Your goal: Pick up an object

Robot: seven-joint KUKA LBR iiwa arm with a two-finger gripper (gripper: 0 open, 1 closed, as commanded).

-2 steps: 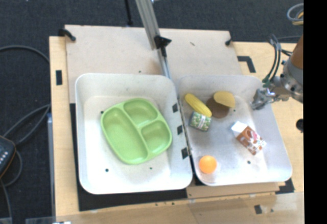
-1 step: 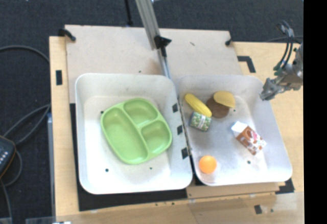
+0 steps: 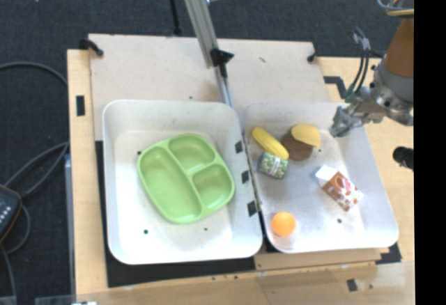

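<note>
In the right bin (image 3: pixel 369 227) lie a yellow banana (image 3: pixel 269 142), a small green can (image 3: pixel 273 165), a brown and yellow burger-like toy (image 3: pixel 301 141), an orange ball (image 3: pixel 283 224) and a small white and red carton (image 3: pixel 338 187). My gripper (image 3: pixel 343 120) hangs over the bin's upper right rim, to the right of the burger toy and above the carton. Nothing shows between its fingers.
The left bin (image 3: pixel 118 227) holds a green divided plate (image 3: pixel 185 177). A metal pole (image 3: pixel 198 11) rises slantwise from the bench behind the bins. Cables run along the dark floor at the left.
</note>
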